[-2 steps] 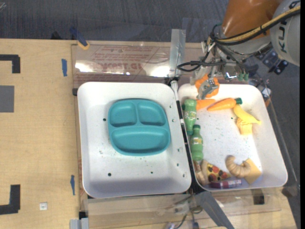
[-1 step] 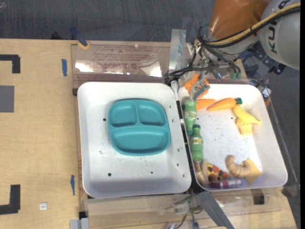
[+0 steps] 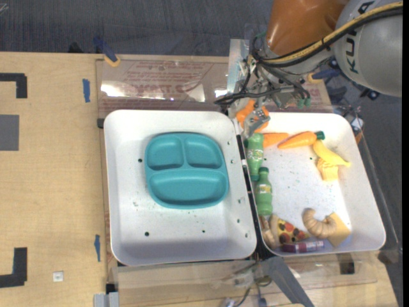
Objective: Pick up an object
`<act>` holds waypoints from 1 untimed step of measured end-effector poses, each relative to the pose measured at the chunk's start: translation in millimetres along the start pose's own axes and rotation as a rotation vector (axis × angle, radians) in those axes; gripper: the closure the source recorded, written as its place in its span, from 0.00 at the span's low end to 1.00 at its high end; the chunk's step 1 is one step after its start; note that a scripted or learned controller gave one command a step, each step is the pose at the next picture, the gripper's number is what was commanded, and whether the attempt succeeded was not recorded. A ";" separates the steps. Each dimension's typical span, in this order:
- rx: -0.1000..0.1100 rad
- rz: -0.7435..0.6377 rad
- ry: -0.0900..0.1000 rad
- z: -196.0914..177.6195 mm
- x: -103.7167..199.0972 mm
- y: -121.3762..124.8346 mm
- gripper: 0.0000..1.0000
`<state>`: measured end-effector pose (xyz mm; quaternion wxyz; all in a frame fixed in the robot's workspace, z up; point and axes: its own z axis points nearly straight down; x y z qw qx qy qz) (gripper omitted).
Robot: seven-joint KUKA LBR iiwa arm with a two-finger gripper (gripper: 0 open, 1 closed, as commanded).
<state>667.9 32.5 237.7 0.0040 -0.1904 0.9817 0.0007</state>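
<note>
My gripper (image 3: 257,116) hangs over the far left corner of the right bin (image 3: 364,190), under the orange-banded wrist. A small orange object (image 3: 244,112) shows right beside it, and whether the gripper touches it is unclear. Just below the gripper a green bottle (image 3: 255,149) lies along the bin's left wall, with a second green bottle (image 3: 263,194) beneath it. A carrot (image 3: 298,139) lies to the right of the gripper, and a yellow toy (image 3: 329,161) lies further right. A tan curved piece (image 3: 324,226) rests near the front.
The left bin (image 3: 121,222) holds a teal divided plate (image 3: 186,169). Small coloured items (image 3: 289,233) and a purple pen (image 3: 305,247) sit at the right bin's front edge. Cables hang around the wrist. A clear plastic sheet (image 3: 160,80) lies behind the bins.
</note>
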 end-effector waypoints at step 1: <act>0.001 -0.147 -0.004 -3.2 -11.2 26.8 1.00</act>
